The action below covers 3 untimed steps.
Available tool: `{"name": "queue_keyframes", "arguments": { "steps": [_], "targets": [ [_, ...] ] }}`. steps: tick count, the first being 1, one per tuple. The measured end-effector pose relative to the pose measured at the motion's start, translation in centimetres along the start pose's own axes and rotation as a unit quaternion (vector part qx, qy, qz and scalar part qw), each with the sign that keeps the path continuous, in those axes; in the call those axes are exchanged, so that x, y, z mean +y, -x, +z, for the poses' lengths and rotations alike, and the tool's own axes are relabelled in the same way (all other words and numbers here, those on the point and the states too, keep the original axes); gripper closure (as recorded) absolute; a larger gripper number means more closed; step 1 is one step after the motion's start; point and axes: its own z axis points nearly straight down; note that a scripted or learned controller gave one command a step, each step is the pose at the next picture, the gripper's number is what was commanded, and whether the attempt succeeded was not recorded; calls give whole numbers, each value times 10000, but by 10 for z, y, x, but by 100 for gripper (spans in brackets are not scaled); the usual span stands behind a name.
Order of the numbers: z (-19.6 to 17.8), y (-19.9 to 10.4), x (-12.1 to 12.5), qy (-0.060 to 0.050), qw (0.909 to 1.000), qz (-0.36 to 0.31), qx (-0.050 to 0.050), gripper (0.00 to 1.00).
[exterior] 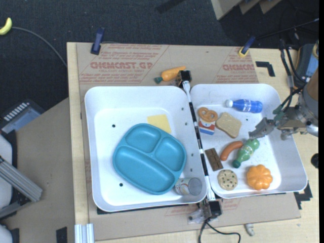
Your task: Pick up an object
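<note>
A clamp (208, 210) with a trailing cable sits at the near edge of the bench (76, 135), where the two bins meet. Just behind it, in the left bin (101, 110), a small grey can (188, 187) lies on its side against the near right corner, touching the blue divided tray (149, 157) that takes up the bin's middle. A yellow slice (160, 122) peeks out from behind the tray's far edge.

The right bin (283, 171) holds the toy food. Along its near side lie a cookie (227, 179) and an orange pumpkin (259, 177). A brown bar (214, 159) lies near the left wall, with a sausage (232, 149) beside it and a green bottle (246, 152) tilted just right of the sausage, touching or nearly touching it. Farther back are a slice of bread (229, 124), a pretzel (207, 115) on top of a red, white and blue packet (206, 130), and a blue bottle (245, 105) lying on its side near the far wall.

The hand (260, 128) reaches in from the right, low over the right bin, its fingers pointing left and spread fairly wide with nothing between them. It sits just above the green bottle's top in the view, right of the bread; whether it touches anything cannot be told.

Beyond the bins, an orange-handled clamp (174, 75) rests on the bench at the bins' far junction, and two blue clips (97, 41) hold the far edge.
</note>
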Motion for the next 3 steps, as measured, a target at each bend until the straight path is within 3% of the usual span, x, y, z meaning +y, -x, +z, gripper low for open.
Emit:
{"name": "queue_keyframes", "arguments": {
  "steps": [1, 2, 3],
  "targets": [
    [172, -30, 34, 28, 10000, -1, -5, 0],
    [162, -31, 34, 37, 10000, 3, -2, 100],
    [74, -86, -5, 1, 10000, -5, 3, 100]
  ]
}}
